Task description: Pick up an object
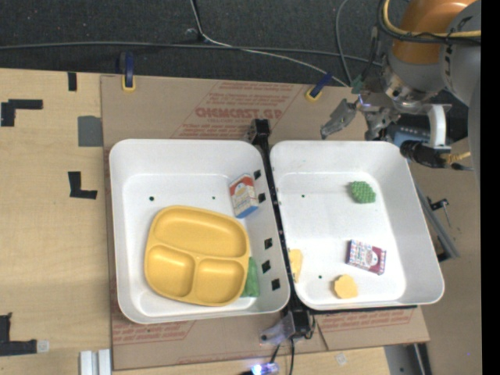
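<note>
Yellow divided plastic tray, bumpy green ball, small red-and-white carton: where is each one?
Yellow divided plastic tray (195, 233), camera view, its large top compartment.
Bumpy green ball (361, 191), camera view, its middle.
Small red-and-white carton (244, 195), camera view, its front face.

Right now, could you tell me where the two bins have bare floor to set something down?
The right bin has the most room: its middle and near-left floor, bordered by the green object, the patterned packet and the yellow piece. The left bin is crowded by the yellow tray; only the strip behind it, left of the small carton, is bare.

Bright, even overhead light, soft shadows, slightly soft focus, perhaps mild glare on the white bins (125, 209).
</note>
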Robot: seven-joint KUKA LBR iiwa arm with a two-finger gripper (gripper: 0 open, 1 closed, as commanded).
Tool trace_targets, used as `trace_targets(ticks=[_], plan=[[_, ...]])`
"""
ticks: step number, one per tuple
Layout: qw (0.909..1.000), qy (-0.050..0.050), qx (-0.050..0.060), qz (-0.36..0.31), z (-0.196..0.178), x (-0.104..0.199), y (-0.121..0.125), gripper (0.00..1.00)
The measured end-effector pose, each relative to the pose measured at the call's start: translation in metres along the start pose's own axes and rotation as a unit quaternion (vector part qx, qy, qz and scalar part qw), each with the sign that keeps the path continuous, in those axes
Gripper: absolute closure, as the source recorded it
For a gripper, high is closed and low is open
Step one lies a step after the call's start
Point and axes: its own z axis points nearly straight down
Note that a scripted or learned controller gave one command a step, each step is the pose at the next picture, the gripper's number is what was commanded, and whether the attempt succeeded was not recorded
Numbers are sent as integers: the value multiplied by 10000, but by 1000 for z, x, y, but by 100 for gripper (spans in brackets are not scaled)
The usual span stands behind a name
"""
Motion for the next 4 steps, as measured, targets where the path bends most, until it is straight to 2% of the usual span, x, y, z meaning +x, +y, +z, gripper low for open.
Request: trace_targets(ticks=[1,2,3,4], plan=[[10000,-3,14,2,52,-5,-9,0],[10000,-5,9,1,99,-10,-3,0],[10000,-3,16,-3,163,-9,-6,0],[10000,-3,0,-8,150,-8,-5,100]])
